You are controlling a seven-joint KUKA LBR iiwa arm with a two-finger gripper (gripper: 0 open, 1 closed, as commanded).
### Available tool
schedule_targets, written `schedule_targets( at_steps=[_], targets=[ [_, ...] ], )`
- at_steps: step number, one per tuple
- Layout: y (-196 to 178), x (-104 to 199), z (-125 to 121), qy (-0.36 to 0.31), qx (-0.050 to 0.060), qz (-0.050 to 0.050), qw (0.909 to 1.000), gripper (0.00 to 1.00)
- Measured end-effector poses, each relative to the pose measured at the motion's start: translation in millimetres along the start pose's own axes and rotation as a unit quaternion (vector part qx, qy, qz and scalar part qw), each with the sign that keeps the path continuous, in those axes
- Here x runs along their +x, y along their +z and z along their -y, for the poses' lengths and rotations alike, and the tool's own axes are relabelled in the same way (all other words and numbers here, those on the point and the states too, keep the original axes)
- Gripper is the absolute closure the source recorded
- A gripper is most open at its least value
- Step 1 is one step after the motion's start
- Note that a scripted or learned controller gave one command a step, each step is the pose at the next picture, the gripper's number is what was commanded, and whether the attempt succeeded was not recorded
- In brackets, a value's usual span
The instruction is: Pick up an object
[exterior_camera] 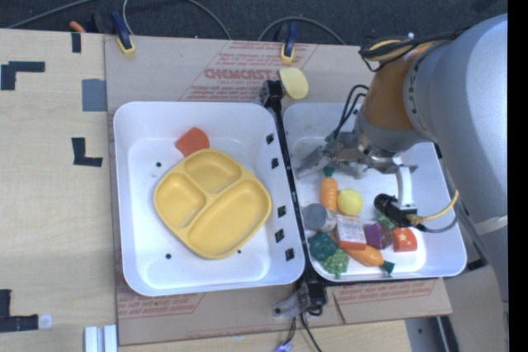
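Observation:
My gripper (316, 158) hangs low over the upper left part of the right bin (441, 255), its two grey fingers apart and nothing between them. Just below it lies a small orange carrot-shaped toy (329, 192), with a yellow lemon (350, 201) beside it. Further toward the front of the bin are a grey disc (314, 216), green pieces (323, 246), a second carrot (365, 254), a purple piece (375, 235) and a red block (404, 240).
The left bin (132, 177) holds a yellow divided plate (213, 202) and an orange block (192, 140). A yellow round thing (293, 82) sits at the far end of the divider between the bins. The arm's grey bulk covers the right bin's right side.

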State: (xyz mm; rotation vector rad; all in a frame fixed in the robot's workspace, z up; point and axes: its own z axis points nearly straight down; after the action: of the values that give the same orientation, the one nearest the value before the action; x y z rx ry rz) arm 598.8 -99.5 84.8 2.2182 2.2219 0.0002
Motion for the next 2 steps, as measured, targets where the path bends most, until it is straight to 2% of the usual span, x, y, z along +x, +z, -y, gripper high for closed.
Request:
schedule_targets(
  at_steps=[1,2],
  targets=[
    [-1,-26,50,0.001,0.0,0.0,1.0,0.0],
    [-1,4,67,0.002,-0.002,0.002,1.0,0.0]
  ],
)
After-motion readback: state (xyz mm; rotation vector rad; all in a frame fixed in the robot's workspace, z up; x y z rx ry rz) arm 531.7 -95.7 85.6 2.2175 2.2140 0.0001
